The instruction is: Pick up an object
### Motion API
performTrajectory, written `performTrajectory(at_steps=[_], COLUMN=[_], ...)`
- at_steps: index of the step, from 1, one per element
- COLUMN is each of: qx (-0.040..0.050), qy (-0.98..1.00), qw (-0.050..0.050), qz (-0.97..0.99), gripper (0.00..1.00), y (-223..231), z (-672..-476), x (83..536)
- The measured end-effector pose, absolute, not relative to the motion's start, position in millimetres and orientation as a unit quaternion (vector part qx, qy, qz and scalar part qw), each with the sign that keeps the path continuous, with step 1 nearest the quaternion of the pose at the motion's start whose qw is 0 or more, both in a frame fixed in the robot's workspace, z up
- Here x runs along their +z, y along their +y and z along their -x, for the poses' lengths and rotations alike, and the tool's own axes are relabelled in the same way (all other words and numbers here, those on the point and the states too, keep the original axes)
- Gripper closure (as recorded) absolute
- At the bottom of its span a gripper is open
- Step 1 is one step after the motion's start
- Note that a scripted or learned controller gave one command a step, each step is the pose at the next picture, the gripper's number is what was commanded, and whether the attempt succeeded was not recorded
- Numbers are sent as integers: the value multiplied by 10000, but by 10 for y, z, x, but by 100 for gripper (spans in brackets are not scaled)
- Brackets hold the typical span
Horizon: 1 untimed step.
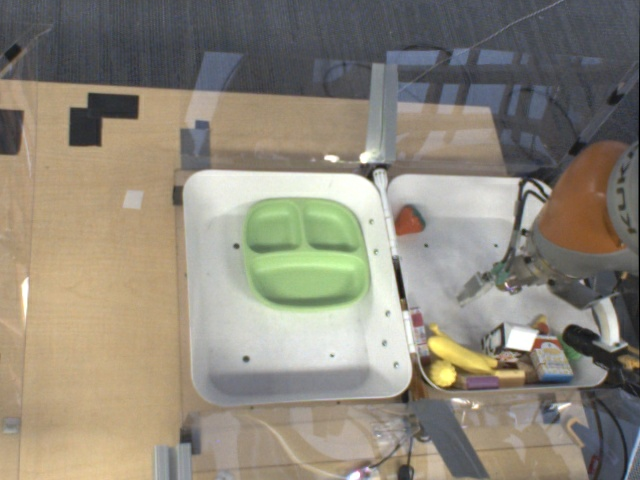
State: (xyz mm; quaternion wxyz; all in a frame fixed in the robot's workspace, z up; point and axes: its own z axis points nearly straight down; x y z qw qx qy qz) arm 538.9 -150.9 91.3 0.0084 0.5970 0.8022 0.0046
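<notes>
Camera view: no brand, label or writing is showing clearly enough to read; the small box in the right bin is carrying red and white print that is too small to make out.

The arm is reaching in from the right, its orange band sitting over the right bin's far right side. The gripper is pointing left and down over the bin's bare middle floor. Its fingers are standing slightly apart, and nothing is lying between them.

Count: two white bins are sitting side by side. The left bin is holding one green divided plate with three compartments. The right bin is holding one red-orange item at its upper left corner, well apart from the gripper, and one banana along the near edge. Beside the banana, one small yellow item and the box are lying in a tight cluster with other small pieces I cannot tell apart.
</notes>
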Motion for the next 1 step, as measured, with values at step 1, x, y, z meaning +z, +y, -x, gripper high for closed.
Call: performTrajectory(at_steps=[1], qx=[40], qy=[7856], qw=[54], qz=[-6187], gripper=[0], y=[-1332], z=[-6202], x=[895])
